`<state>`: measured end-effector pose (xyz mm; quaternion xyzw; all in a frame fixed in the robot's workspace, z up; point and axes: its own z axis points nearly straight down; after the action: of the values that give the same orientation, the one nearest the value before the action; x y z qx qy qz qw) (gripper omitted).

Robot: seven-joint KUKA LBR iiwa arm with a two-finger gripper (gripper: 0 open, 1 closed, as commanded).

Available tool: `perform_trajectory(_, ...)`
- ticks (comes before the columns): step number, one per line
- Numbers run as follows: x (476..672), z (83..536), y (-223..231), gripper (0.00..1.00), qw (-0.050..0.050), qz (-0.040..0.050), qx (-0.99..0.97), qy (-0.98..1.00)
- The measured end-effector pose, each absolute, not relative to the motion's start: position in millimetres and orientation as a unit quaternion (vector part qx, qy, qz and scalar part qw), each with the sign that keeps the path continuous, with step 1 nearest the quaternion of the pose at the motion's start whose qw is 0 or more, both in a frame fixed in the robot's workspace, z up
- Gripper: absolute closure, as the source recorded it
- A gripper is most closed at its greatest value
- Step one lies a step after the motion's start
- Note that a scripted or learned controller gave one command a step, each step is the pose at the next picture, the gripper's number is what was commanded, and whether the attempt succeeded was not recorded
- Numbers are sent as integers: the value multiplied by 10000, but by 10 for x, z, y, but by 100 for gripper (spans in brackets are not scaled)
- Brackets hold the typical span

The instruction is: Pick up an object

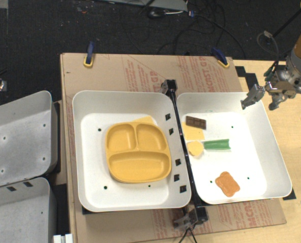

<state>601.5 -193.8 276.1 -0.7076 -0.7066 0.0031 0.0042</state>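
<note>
The hand (264, 96) hung spread and empty above the right white bin's (274, 151) far corner. Inside lay a brown rectangular block (195, 122), a green stick (216, 145) and an orange biscuit-shaped piece (227, 183); the left bin (84, 135) held a yellow compartment tray (138, 152).

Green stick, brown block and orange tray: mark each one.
green stick (216, 145), camera view, middle of its length
brown block (195, 122), camera view, centre of its top
orange tray (138, 152), camera view, central divider

Grey arm in from the right edge, upper right of view, orange band just visible at the top. Gripper (262, 98) hanging low off the wrist, two fingers (251, 97) spread apart, pointing down-left, nothing between them.
</note>
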Motion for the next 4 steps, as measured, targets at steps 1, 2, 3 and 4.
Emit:
perform_trajectory(1,6035,2825,-1933,0,-4,1,-7067,-7075)
perform_trajectory(2,5986,2358,-1863,0,15,11,-7073,-7069)
perform_trajectory(3,6079,1852,-1850,0,17,13,-7065,-7077)
perform_trajectory(4,6031,1345,-1936,0,13,12,-7078,-7064)
